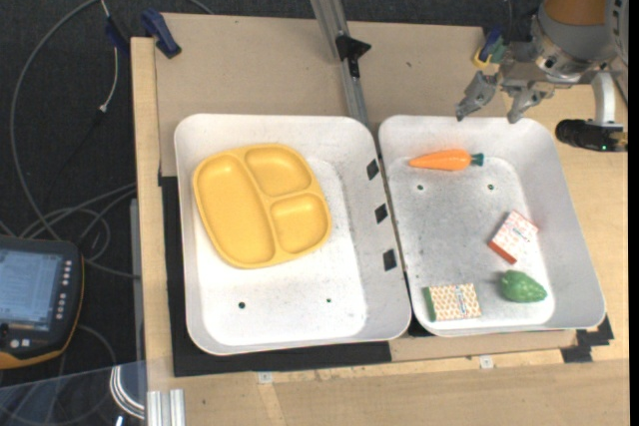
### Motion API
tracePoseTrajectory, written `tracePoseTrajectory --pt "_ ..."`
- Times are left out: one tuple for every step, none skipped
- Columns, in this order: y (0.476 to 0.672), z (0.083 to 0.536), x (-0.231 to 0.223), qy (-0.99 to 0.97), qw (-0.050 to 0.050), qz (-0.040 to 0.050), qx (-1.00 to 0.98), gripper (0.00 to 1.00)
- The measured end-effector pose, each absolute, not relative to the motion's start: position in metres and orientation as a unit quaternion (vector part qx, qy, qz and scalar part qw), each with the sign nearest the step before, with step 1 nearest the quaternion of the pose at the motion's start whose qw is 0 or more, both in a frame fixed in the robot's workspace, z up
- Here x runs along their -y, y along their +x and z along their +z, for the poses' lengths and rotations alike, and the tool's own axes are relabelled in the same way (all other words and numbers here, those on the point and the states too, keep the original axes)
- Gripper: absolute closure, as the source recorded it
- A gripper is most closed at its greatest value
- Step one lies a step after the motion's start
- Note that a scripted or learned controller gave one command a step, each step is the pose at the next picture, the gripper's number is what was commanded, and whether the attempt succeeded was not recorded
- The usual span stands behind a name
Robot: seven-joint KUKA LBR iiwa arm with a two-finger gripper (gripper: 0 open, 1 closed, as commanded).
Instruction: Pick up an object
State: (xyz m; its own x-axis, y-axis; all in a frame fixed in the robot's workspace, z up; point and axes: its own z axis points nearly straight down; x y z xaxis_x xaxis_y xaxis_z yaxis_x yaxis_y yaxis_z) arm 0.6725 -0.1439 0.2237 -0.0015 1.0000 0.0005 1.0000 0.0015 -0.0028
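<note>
My fingers point(496, 108) hang open, empty, above the right bin's point(569, 177) rim; I centre over the toy carrot point(439, 160), spanning its width.

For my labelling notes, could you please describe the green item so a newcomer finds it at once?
Look in the right bin, at its near right corner. The green lump lies there, just below a small tilted box; it is the one rounded, leafy-green thing.

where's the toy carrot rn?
The toy carrot lies in the right bin, near its far edge, just below and left of the open gripper; the small box sits nearer the camera.
</note>
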Motion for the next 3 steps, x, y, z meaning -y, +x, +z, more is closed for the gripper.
tracePoseTrajectory --pt "0.672 0.224 0.144 -0.707 0.001 0.001 0.708 0.0" --pt "0.673 0.163 0.136 -0.706 0.003 0.0022 0.708 0.0" --pt "0.679 0.116 0.13 -0.707 0.003 0.0018 0.708 0.0"
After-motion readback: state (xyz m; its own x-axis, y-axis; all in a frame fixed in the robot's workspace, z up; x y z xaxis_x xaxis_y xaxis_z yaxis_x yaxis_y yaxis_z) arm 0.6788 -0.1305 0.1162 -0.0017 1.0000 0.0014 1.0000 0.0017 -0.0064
